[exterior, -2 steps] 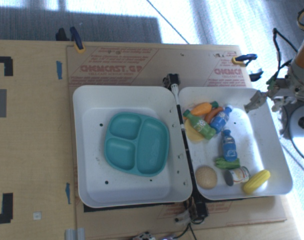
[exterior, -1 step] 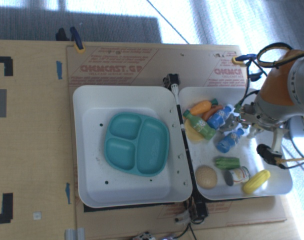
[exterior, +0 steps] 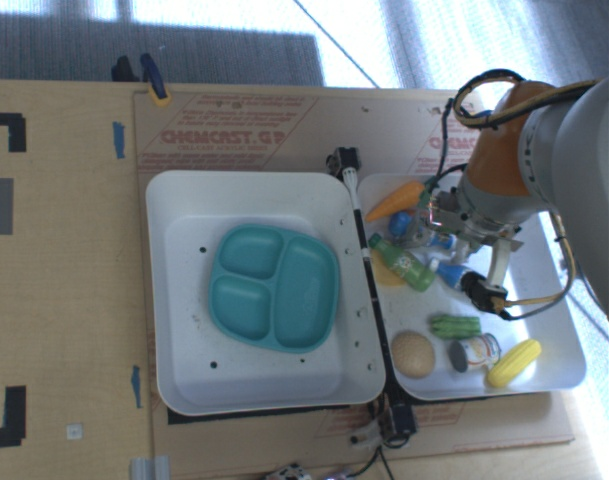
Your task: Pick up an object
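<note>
- The gripper (exterior: 439, 230) hangs low over the upper half of the right bin (exterior: 554, 373), at the end of the grey arm (exterior: 574, 138) with its orange band (exterior: 499, 158), which comes in from three o'clock. Wrist and cabling cover its tip, so I cannot tell whether it has anything in its grasp.
- Nearest to it is a tight cluster: a green bottle (exterior: 406, 266) just at seven o'clock of the gripper, small blue pieces (exterior: 452, 273) around it, and an orange carrot (exterior: 396, 202) at eleven o'clock against the bin's upper rim.
- The green bottle looks the likeliest target. Its long axis runs from ten o'clock to four o'clock, slantwise to the bin wall, so a closing line across that axis, two o'clock to eight, would suit it best.
- Farther off, at five to six o'clock and well apart from the gripper, lie a small green vegetable (exterior: 455, 325), a tan round ball (exterior: 413, 353), a small can (exterior: 476, 351) and a yellow corn cob (exterior: 514, 362).
- At nine o'clock, the left bin (exterior: 174, 298) holds a teal divided plate (exterior: 275, 286), lying flat.
- The crowding round the bottle is the risk: neighbours may be nudged or caught.
</note>
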`<state>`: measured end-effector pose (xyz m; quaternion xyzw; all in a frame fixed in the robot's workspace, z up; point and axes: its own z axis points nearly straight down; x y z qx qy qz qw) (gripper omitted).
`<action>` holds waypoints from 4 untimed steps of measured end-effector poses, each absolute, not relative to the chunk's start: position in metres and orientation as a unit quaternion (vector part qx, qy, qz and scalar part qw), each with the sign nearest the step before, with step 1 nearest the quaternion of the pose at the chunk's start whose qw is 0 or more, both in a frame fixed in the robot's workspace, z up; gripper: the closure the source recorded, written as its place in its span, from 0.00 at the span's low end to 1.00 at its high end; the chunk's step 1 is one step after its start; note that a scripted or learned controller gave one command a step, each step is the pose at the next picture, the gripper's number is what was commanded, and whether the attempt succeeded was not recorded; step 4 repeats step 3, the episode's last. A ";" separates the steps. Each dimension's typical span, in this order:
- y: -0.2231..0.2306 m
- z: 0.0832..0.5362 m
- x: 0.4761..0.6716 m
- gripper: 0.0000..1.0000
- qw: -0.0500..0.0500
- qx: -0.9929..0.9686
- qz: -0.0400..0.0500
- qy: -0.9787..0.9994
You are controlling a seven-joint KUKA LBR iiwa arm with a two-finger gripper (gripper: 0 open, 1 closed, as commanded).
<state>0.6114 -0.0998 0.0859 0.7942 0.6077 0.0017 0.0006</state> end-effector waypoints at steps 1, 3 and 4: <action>-0.135 0.086 0.591 0.00 0.001 0.592 0.000 0.806; -0.128 0.209 0.504 1.00 0.001 0.587 0.000 0.810; -0.128 0.209 0.504 1.00 0.001 0.587 0.000 0.810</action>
